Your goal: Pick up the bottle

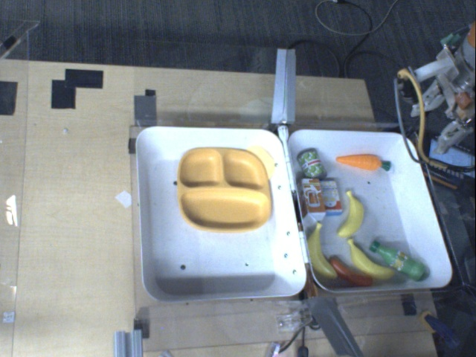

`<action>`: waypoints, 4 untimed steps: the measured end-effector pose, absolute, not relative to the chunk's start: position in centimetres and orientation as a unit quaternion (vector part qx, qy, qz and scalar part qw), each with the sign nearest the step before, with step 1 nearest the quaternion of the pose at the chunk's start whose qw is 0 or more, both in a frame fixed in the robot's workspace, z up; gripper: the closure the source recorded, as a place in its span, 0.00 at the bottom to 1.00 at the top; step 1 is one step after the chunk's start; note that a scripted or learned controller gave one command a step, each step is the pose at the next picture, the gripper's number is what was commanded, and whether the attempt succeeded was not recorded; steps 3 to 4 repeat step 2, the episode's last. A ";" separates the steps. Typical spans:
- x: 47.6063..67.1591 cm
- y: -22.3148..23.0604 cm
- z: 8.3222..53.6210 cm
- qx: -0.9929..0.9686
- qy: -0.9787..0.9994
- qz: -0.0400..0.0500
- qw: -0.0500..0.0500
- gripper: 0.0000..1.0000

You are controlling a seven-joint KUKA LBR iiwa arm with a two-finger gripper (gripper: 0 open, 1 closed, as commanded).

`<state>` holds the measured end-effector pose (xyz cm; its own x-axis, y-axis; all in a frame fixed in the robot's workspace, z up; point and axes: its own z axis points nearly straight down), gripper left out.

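Your bottle (399,260) — green, lying on its side — sits at the 5 o'clock corner of the right bin (439,233), touching a banana (370,263). A red sausage (351,271) lies at its 8 o'clock. Carrot (359,162) and can (309,161) at the bin's 12 o'clock side. Yellow tray (224,188) in the left bin (160,222). Gripper (451,76) at 2 o'clock, outside the bin — you cannot tell its opening, nothing seen held.

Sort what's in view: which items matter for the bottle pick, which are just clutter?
Job:
- green bottle, lying in the right bin at its near right corner, against a banana
- claw, off beyond the right bin's far right corner

Clutter:
- yellow tray in the left bin
- carrot
- can
- small carton
- three bananas
- red sausage-shaped item
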<state>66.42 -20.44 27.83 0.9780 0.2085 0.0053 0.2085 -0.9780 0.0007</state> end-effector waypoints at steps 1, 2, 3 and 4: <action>65.4 -20.5 28.1 0.995 0.102 0.002 0.000 0.00; 65.1 -20.5 28.4 0.995 0.101 0.002 0.000 0.00; 65.1 -20.5 28.4 0.995 0.101 0.002 0.000 0.00; 65.1 -20.5 28.4 0.995 0.101 0.002 0.000 0.00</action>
